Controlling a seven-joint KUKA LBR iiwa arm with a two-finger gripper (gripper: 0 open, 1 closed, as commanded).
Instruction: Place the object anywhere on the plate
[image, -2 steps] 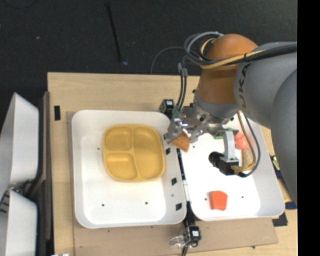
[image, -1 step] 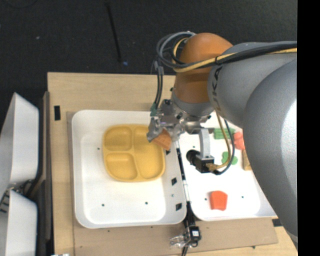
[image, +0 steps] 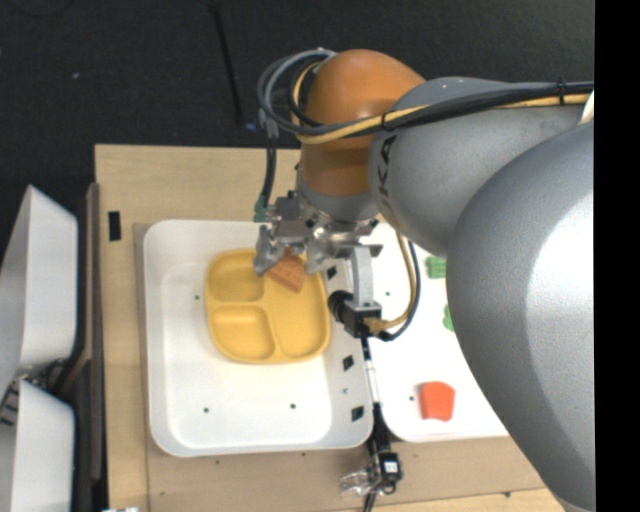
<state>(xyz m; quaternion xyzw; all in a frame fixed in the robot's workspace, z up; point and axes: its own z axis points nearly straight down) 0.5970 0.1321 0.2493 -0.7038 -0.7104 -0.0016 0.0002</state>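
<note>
A yellow plate (image: 262, 312) with three compartments lies in the left white bin (image: 180, 400). My gripper (image: 290, 258) hangs over the plate's upper right part. A small brown block (image: 288, 273) sits between its fingers, just above the plate's far right compartment, so the gripper is shut on it. The grey arm with its orange band comes in from the upper right and hides the bin's far right corner.
In the right bin (image: 470, 425) lies an orange block (image: 436, 400), and small green pieces (image: 436, 267) show near the arm's edge. A cable loops down from the wrist between the bins. Another white container (image: 40, 290) stands at the far left.
</note>
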